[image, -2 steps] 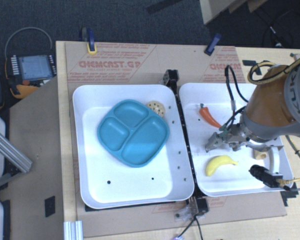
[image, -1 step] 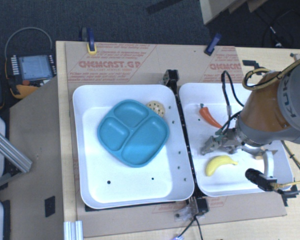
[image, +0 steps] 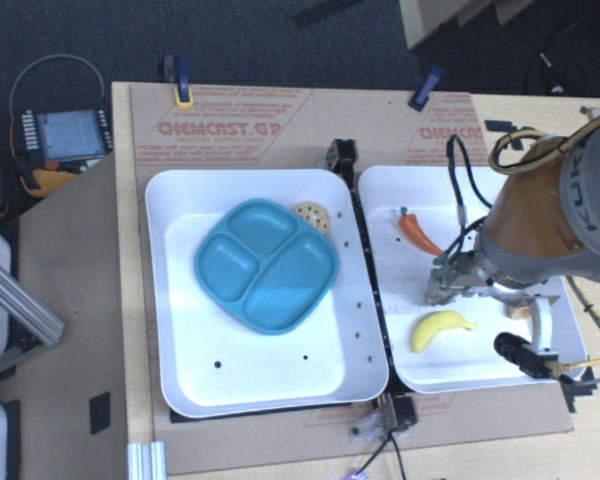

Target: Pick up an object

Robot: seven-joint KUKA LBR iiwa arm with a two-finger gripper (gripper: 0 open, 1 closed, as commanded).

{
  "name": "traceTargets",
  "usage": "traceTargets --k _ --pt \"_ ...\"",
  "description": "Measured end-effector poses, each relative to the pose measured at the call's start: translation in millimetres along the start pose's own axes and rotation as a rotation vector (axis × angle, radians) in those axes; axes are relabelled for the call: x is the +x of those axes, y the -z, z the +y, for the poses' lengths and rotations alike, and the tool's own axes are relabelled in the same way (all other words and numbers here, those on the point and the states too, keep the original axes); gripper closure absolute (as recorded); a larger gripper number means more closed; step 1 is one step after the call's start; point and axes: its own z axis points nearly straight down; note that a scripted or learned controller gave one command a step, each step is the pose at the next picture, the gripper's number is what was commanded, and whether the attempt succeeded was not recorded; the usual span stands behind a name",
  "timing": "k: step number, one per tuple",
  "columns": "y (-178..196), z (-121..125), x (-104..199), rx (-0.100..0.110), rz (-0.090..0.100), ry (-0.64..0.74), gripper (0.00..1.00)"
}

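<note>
Lying just below fingers (image: pixel 446 284): banana (image: pixel 439 329)

Two white bins: left bin (image: pixel 180 358), right bin (image: pixel 460 368), dotted with small dark specks on the left floor. Sky-blue divided plate (image: pixel 268 264) in the left; beside it a tan cookie (image: pixel 311 214) speckled darker brown. In the right, a yellow banana (image: pixel 439 329) and an orange-red carrot (image: pixel 417 231) with a hint of green at one end. Grey arm (image: pixel 540 258) with a broad orange band; dull metallic grey gripper (image: pixel 442 286). Pale brown bench board (image: pixel 230 128) printed with reddish lettering. Yellow clamp (image: pixel 183 94) and blue clamp (image: pixel 425 88) at the far edge. Dark blue-grey carpet (image: pixel 130 18) around.
</note>
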Motion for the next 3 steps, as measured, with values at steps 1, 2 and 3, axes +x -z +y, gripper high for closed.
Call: traceTargets --k 1,2,3 --pt "57.2 3.6 9.7 -0.005 -0.002 0.003 1.0" --pt "110.8 5.4 9.7 -0.006 -0.003 0.003 1.0" --pt "121.0 16.3 71.3 -0.002 0.0 0.009 1.0"
